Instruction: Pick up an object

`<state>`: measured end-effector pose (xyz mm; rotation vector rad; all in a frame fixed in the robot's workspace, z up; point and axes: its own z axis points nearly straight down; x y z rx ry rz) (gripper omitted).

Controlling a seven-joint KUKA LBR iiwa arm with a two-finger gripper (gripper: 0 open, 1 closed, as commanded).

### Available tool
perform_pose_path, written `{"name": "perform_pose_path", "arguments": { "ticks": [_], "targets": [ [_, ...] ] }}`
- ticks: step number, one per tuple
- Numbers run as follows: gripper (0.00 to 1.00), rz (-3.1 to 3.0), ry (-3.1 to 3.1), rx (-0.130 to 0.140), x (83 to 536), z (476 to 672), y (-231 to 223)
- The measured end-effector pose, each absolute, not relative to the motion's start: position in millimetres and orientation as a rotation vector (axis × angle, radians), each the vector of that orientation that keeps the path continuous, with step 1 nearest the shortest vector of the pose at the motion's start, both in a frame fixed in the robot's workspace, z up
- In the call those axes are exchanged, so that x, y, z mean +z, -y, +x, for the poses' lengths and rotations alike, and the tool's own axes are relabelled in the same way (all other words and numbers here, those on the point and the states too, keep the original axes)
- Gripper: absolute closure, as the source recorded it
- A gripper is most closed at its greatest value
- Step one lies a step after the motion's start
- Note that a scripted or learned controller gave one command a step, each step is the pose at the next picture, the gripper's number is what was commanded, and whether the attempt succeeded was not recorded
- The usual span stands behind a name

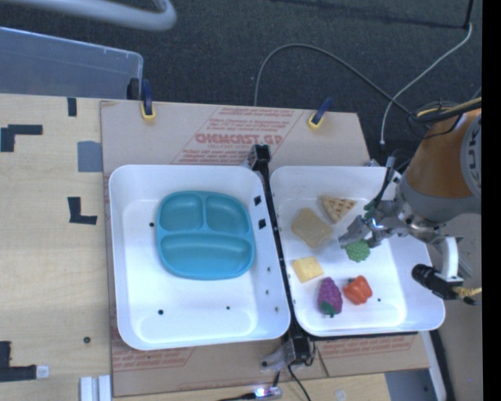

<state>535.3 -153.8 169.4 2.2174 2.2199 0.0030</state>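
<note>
Light falls evenly and fairly bright from above, with no harsh shadows. The two white bins [125, 258] at centre frame are the brightest areas and look slightly washed out, with soft grey shading along their inner walls. The blue tray [205, 235] carries a faint sheen. The dark floor [329, 23] across the top of the frame is dim and grainy. A pale bar [141, 9] at upper left is blurred. Overall sharpness is modest, with small details soft and slightly noisy.

Probably a robotics lab: clamped cardboard [235, 137] under white bins [125, 235] (loose cables [313, 51] behind).
</note>
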Motion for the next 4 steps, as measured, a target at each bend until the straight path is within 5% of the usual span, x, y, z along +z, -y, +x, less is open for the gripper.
{"name": "perform_pose_path", "arguments": {
  "ticks": [2,4],
  "targets": [
    [1.0,2.217,-2.22,0.003,261,532.6,151],
    [1.0,2.215,-2.23,0.0,260,557.8,51]
  ]
}}
